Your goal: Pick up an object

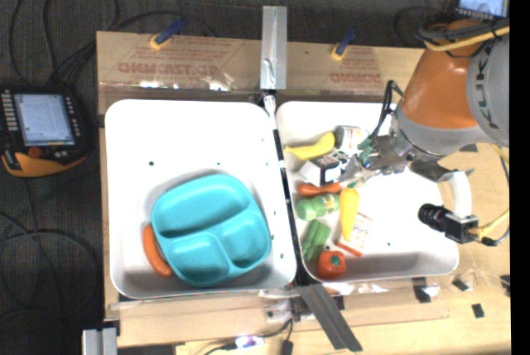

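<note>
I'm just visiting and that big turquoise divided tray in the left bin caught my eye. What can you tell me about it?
The turquoise divided plastic tray looks smooth and glossy, with rounded corners and three compartments: one long one along its upper side, two smaller ones below. It lies flat, right side up and turned at a slant, toward the front of the left white bin. An orange carrot-like toy lies against its lower left edge, partly tucked beneath it.
</note>
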You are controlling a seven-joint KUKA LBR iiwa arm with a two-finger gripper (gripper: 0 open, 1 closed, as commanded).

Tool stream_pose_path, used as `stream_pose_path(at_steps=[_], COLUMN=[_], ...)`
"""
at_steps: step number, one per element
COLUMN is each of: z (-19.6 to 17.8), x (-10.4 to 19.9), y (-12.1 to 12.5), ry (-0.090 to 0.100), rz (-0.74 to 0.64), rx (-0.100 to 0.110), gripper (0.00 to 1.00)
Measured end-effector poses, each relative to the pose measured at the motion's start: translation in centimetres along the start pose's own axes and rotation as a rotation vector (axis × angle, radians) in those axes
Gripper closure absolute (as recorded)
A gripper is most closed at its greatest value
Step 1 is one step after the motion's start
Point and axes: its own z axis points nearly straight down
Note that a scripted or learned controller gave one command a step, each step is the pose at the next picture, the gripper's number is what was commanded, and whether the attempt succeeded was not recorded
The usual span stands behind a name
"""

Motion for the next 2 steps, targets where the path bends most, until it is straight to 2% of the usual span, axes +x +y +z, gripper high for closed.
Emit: stream_pose_path(at_steps=[2], z=[-1.41], x=[-0.04], y=[-0.02], ry=[0.001], rz=[0.0], rx=[0.009], gripper=[1.0])
